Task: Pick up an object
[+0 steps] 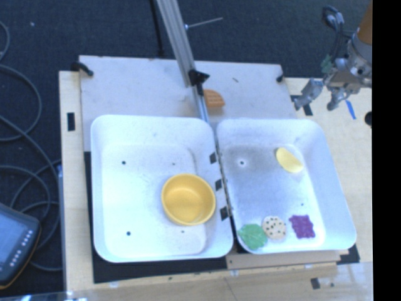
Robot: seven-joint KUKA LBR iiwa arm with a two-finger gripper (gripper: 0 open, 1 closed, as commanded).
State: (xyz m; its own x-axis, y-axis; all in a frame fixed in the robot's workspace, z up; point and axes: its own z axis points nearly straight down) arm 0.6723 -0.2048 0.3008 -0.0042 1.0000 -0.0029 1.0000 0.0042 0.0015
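yellow disc (289, 159) is lying in the right bin (326, 187), the nearest thing to the gripper (326, 96), which is hanging spread and empty beyond the bin's far right corner, above and rightward.

- Bright light is shining on both white bins (100, 168) — they are looking a bit washed out.
- The dark floor (75, 17) is staying dim.
- Everything is looking a little soft and blurry.
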